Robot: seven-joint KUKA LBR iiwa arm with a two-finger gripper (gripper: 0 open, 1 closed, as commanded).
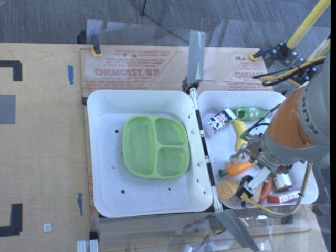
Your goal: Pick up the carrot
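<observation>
The carrot, orange with a small green tip at its left end, lies on its side in the right bin, near that bin's left wall and towards the front. My gripper hangs low over the carrot's right end, and that end runs under the gripper body. The grey arm with its orange band covers the bin's right half.
Also in the right bin are a green bottle, a banana, a black-and-white carton, a round cookie and a red sausage. The left bin holds a green divided plate.
</observation>
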